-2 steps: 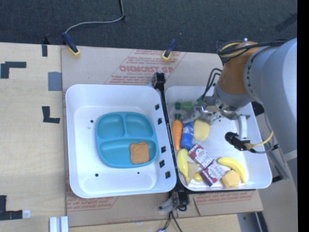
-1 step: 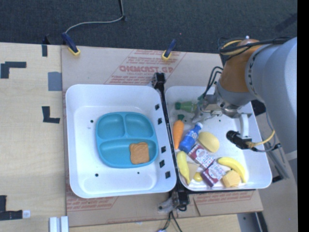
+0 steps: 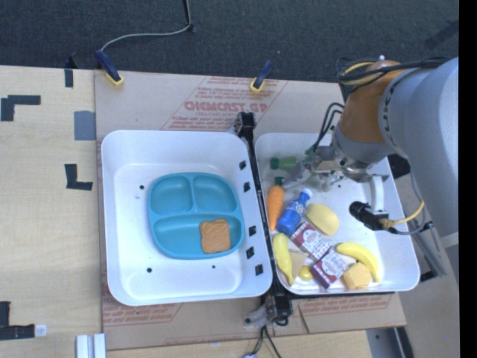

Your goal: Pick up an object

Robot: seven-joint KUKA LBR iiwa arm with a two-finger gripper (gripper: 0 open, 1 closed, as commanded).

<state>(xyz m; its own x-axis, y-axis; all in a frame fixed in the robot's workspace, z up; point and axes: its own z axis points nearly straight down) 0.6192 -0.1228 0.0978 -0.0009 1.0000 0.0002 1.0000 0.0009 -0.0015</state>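
Note:
The right bin (image 3: 406, 271) holds a heap of toy food: an orange carrot (image 3: 275, 202), a blue bottle (image 3: 294, 210), a pale yellow lemon-like piece (image 3: 323, 218), a banana (image 3: 361, 256), a second yellow piece (image 3: 282, 256), maroon packets (image 3: 316, 250) and a small green item (image 3: 284, 162). My gripper (image 3: 314, 170) hangs low over the back of this bin, just above the blue bottle and the lemon-like piece and right of the green item. Nothing visibly sits in it. The wrist hides its tip.
The left bin (image 3: 123, 200) bears a blue divided plate (image 3: 195, 213) with a slice of toast (image 3: 216, 236) in its front right section. A black divider clip (image 3: 244, 123) stands between the bins. The arm's grey body (image 3: 417, 125) covers the right bin's far right side.

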